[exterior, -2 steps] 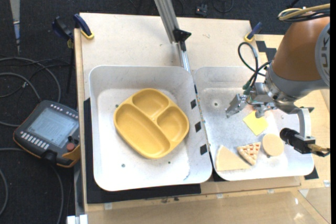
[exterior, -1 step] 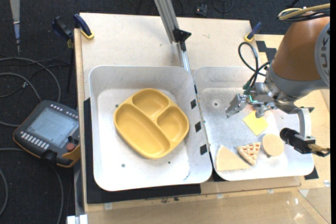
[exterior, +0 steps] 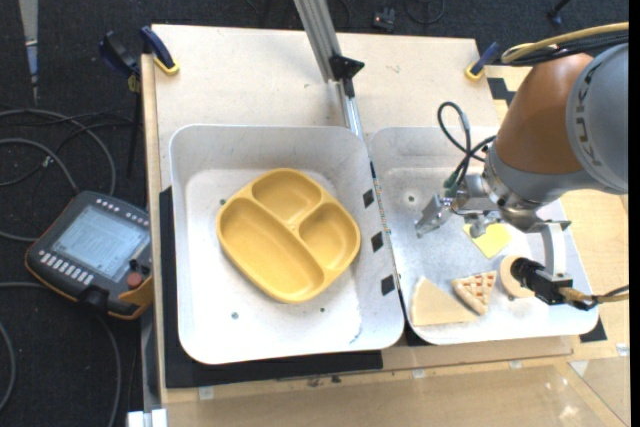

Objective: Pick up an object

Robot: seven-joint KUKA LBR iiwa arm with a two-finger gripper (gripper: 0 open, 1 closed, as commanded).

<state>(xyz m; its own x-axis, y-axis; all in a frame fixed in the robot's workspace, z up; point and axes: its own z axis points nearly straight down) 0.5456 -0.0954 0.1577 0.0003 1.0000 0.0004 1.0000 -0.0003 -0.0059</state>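
Observation:
In the right bin (exterior: 400, 150) my gripper (exterior: 433, 217) hangs low over the bare floor near the bin's middle, with no object touching it. A flat yellow piece (exterior: 491, 240) lies just right of it, partly under the wrist. Nearer the front lie a toy pizza slice (exterior: 477, 289) and a beige wedge (exterior: 436, 305), side by side. The left bin (exterior: 190, 155) holds a yellow divided plate (exterior: 288, 233).
A slanted metal pole (exterior: 312, 0) runs from the back down to the gap between the bins. The arm's grey and orange body (exterior: 560, 130) covers the right bin's far right side. Clamps sit at the bench's back corners.

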